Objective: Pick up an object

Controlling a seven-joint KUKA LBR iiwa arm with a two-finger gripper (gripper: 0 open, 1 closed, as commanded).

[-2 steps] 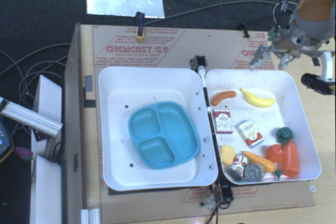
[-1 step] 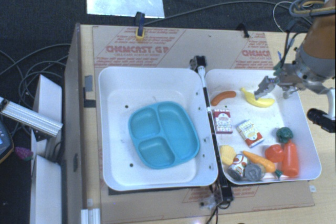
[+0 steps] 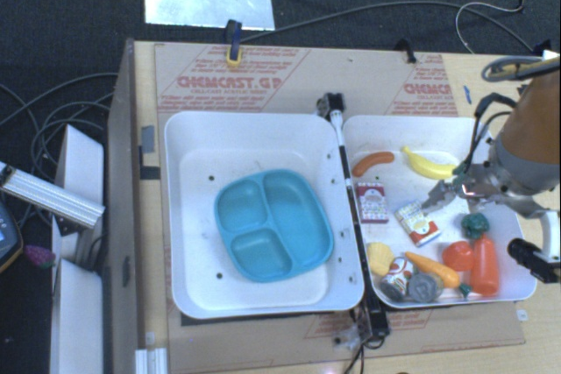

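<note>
The end effector [image 3: 449, 188], fingers too blurry to tell, hangs just above the little white box [image 3: 418, 222], with the banana [image 3: 429, 163] and red pepper [image 3: 459, 256] nearby.

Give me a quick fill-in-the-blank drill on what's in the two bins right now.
1. The blue tray lies in the ____ bin.
2. The banana lies in the ____ bin.
3. The sausage lies to the ____ of the banana.
4. The blue tray has ____ compartments.

Missing words: left; right; left; three
</note>
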